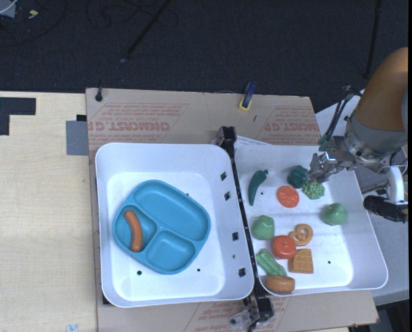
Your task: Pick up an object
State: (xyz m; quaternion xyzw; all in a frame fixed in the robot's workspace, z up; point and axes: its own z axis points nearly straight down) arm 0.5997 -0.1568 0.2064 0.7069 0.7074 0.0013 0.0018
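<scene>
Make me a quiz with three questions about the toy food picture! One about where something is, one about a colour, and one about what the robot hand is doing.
1. Where is the sausage?
A. On the blue plate in the left bin
B. In the right bin
C. On the cardboard

2. What colour is the waffle?
A. Blue
B. Orange
C. White

3. Where is the gripper?
A. Above the blue plate
B. Outside both bins
C. Over the right bin, right by the broccoli

Answers: 1 A, it lies in the plate's left compartment. 2 B, it is an orange square near the bin's front. 3 C, its tip sits just above the broccoli.
</scene>
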